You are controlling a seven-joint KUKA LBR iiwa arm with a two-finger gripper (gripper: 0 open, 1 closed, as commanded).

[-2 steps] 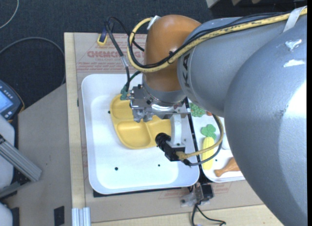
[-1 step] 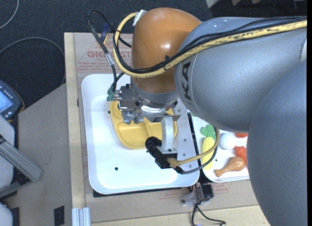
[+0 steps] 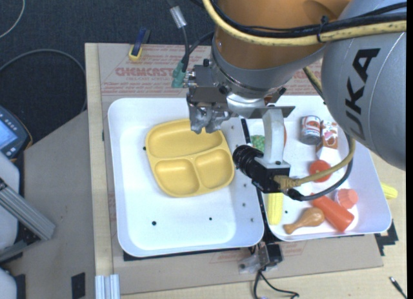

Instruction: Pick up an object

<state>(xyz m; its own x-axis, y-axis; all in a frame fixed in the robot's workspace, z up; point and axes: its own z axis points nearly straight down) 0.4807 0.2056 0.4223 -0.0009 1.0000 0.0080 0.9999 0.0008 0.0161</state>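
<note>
A yellow three-compartment plate [image 3: 187, 162] lies in the left bin [image 3: 129, 188], toward its back right. My gripper [image 3: 205, 122] hangs at the plate's far rim, at or just above its edge. Nothing can be seen held. The big orange and grey wrist hides the back of both bins.
The right bin [image 3: 373, 208] holds a small can [image 3: 311, 130], a red tomato-like toy [image 3: 321, 168], an orange carrot [image 3: 335, 212], a corn cob [image 3: 275, 207], a drumstick [image 3: 304, 221] and a green piece [image 3: 258, 143]. A black cable bundle [image 3: 255, 165] hangs over the divide between the bins.
</note>
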